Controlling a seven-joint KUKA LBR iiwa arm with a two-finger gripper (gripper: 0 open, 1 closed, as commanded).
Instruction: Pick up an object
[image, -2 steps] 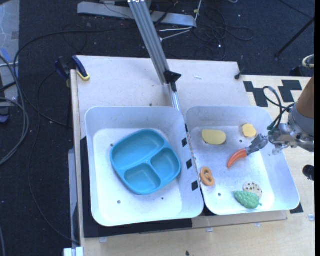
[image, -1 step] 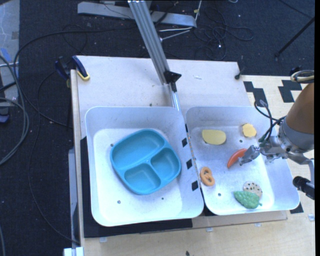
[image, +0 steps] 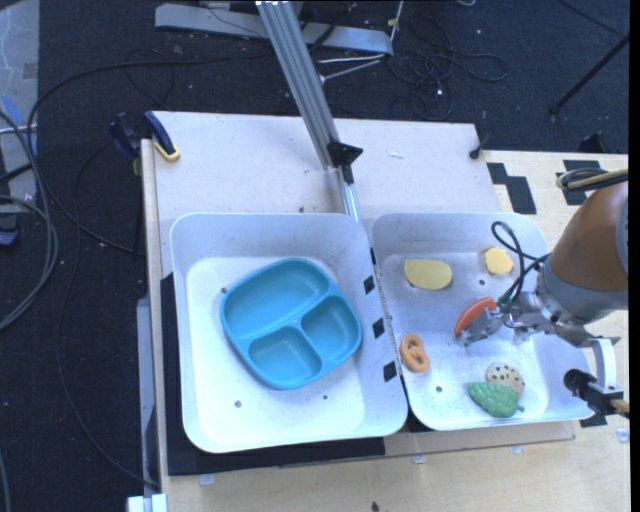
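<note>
Over the right bin (image: 455, 232) the claw (image: 484, 326) sits low, right at an orange-red piece (image: 473, 315). Can't tell if it's spread or pinching; metal tips blur into the piece, so no grip confirmed. To do it well: centre tips either side of the piece, close, then lift straight up w/o dragging. Neighbours: pretzel-like ring (image: 414, 352) to its left near the bin divider, yellow piece (image: 428, 273) & small yellow lump (image: 498, 261) above, speckled cookie (image: 505, 377) on a green leaf (image: 494, 398) below. Room is OK around the piece; none touch it. Left bin (image: 200, 300) holds a blue tray (image: 290, 323), well apart. Bin rim near the wrist on the right, so vertical exit is safest.
</note>
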